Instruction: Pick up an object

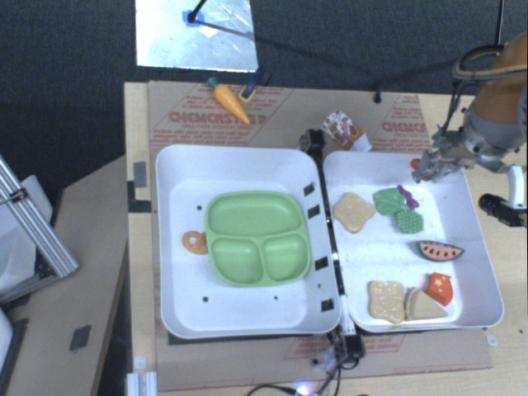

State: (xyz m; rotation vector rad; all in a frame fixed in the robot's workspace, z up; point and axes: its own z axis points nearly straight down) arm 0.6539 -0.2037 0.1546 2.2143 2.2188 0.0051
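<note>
**A:** Where is the pincer (pixel 429 168)?

**B:** Low over the right bin's (pixel 474 221) far corner, by a small red object (pixel 417 163); its grip state cannot be told. Toy bread (pixel 353 211) and lettuce (pixel 391 200) lie nearby.

**A:** What would help?

**B:** Probably centring squarely above one piece, clear of the wall, before descending.
</note>
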